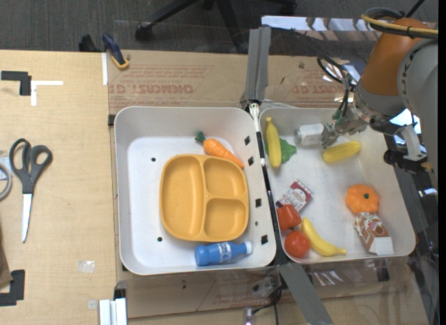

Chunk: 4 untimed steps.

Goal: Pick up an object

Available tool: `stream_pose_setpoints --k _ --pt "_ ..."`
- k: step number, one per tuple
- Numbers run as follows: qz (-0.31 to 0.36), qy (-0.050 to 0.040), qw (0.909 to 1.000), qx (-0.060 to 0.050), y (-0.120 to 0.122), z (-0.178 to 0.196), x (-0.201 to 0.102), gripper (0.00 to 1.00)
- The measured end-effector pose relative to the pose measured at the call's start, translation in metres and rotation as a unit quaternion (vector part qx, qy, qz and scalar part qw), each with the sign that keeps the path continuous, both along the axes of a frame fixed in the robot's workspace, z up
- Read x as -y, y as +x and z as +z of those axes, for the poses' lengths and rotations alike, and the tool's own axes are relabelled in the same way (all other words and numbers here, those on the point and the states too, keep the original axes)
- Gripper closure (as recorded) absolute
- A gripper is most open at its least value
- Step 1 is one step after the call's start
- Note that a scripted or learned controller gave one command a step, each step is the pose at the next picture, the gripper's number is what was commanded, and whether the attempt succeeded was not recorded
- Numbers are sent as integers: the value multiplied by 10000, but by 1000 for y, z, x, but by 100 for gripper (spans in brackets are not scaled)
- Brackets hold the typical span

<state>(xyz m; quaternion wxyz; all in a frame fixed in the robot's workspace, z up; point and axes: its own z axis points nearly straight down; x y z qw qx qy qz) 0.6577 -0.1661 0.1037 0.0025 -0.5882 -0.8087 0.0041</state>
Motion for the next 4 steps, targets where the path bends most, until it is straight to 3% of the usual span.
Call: stream_pose_setpoints --k 1,2,3,4 --pt "3 3 10000 12 1 0 -1 0" --pt "-508 13 9987 42 -91 -12 -6 0" --pt "193 16 9998 47 -159 -11 24 0" --pt "176 15 9998 60 -158 -2 24 100"
